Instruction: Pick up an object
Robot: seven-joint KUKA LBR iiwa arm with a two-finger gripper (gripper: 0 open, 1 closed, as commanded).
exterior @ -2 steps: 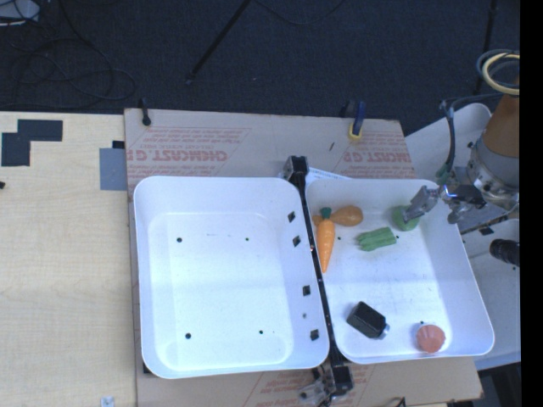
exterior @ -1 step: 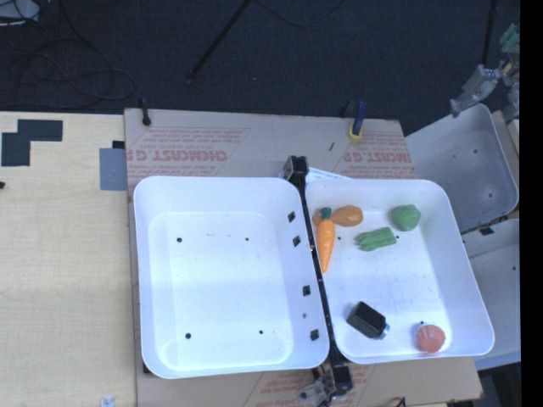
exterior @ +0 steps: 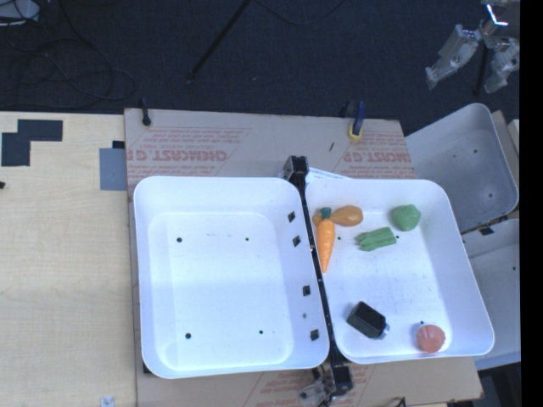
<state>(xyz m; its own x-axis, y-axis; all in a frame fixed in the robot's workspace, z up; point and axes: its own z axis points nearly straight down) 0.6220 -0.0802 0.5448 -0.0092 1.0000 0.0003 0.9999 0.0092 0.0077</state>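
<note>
Tool [exterior: 484,53], far above the right bin [exterior: 462,253], was small and blurred; finger state unreadable. Clamp hardware [exterior: 327,388] below that bin was cut by the bottom edge.

A pale wooden bench [exterior: 59,270] bears a cardboard sheet [exterior: 254,147] under two white bins [exterior: 140,227].

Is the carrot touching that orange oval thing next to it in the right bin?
Touching: the camera view shows the carrot's top end meeting the orange oval piece with no white bin floor between them.
</note>
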